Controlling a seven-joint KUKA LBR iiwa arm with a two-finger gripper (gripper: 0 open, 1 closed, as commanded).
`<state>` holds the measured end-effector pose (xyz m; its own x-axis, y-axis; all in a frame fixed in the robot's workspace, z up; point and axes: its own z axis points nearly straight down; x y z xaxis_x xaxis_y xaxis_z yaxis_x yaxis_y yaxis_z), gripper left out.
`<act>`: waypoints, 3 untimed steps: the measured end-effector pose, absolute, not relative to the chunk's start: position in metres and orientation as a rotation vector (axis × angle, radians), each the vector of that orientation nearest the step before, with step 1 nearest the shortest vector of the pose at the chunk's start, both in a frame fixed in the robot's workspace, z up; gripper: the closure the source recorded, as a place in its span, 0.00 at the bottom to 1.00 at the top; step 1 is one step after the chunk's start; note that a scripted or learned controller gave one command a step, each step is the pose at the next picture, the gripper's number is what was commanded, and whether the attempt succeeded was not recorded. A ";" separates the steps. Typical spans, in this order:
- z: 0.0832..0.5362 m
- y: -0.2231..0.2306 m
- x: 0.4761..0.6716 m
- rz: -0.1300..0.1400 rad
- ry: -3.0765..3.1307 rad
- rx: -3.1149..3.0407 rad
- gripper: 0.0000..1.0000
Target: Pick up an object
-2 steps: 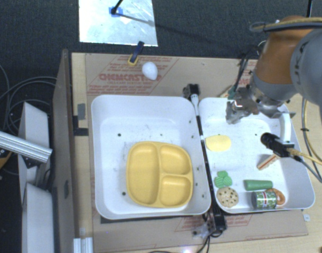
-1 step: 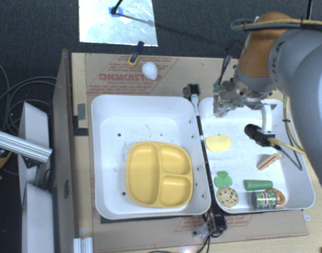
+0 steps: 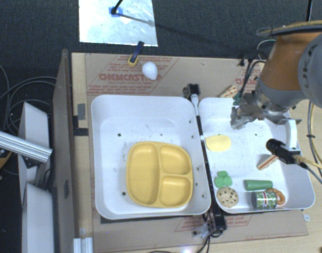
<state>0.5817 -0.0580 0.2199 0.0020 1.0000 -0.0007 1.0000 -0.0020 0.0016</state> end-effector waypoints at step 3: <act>0.212 -0.037 0.596 0.003 2.225 2.216 1.00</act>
